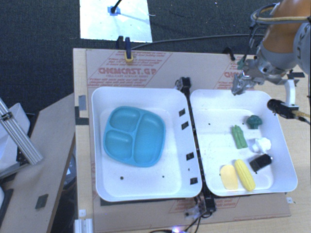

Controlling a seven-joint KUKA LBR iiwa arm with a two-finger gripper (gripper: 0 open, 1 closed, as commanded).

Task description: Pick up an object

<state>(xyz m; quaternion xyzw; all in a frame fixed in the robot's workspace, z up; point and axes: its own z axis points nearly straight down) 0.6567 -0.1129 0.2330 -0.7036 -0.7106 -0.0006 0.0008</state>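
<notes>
Currently the gripper (239, 88) hangs above the right bin's (214, 106) far rim — finger state indeterminate, nothing visibly held — probably staged before descending toward the toy corn (245, 174).

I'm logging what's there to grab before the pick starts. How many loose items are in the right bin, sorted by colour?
Green: 2, a dark green broccoli-like toy and a light green bean-like strip
Yellow: 2, a corn cob toy and a pale yellow rounded piece
White: 1, a small white object
Black: 1, a small black block
Total: 6
</notes>
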